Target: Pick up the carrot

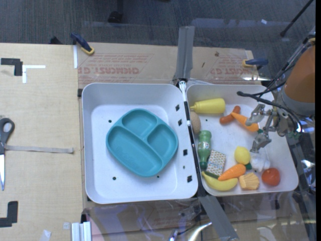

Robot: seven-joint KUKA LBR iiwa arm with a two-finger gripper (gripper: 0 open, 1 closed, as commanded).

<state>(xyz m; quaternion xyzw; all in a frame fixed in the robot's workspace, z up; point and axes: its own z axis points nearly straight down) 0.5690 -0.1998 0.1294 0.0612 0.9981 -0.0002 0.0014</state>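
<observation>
Orange plastic toy carrot point(232, 172) lies low in the right white bin point(288, 149), against the yellow banana point(219, 183); light, stiff, slick, so I'd pinch mid-body; two-finger gripper point(262, 127) hovers spread, holding nothing

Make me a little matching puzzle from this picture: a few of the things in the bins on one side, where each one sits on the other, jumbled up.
Things:
1. teal divided plate
2. yellow mustard bottle
3. red tomato
4. banana

Places:
A. near right corner of the right bin
B. far left part of the right bin
C. alone in the left bin
D. near edge of the right bin, just under a carrot

Pairs: 1-C, 2-B, 3-A, 4-D
</observation>
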